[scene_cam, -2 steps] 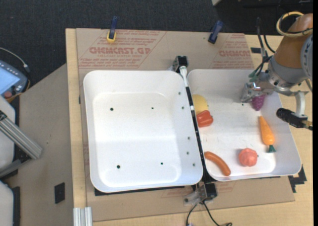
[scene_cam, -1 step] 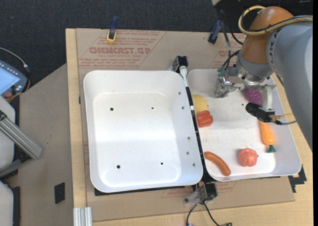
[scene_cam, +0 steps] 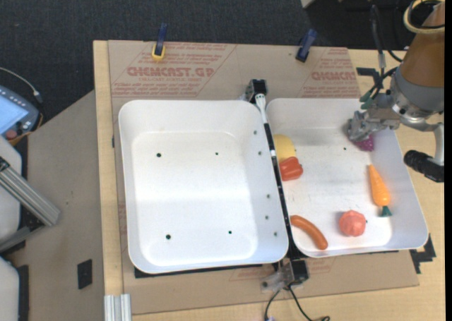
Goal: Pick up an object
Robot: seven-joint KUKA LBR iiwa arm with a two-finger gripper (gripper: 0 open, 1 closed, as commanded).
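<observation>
The right bin (scene_cam: 332, 171) holds several toy foods. A yellow piece (scene_cam: 284, 147) and a red pepper (scene_cam: 290, 168) lie against its left wall. An orange-red sausage (scene_cam: 309, 231) and a pink-red round fruit (scene_cam: 352, 223) rest near the front edge. An orange carrot (scene_cam: 379, 185) lies toward the right side. A small purple object (scene_cam: 366, 144) sits at the bin's back right. My gripper (scene_cam: 362, 129) is low over the back right of this bin, right above the purple object and partly covering it.
The left bin (scene_cam: 191, 185) sits beside the right one, with a black divider rail (scene_cam: 272, 164) between them. Blue clamps (scene_cam: 306, 44) hold the cardboard base at the back. The arm's grey body with its orange band (scene_cam: 424, 65) hangs over the bench's right edge.
</observation>
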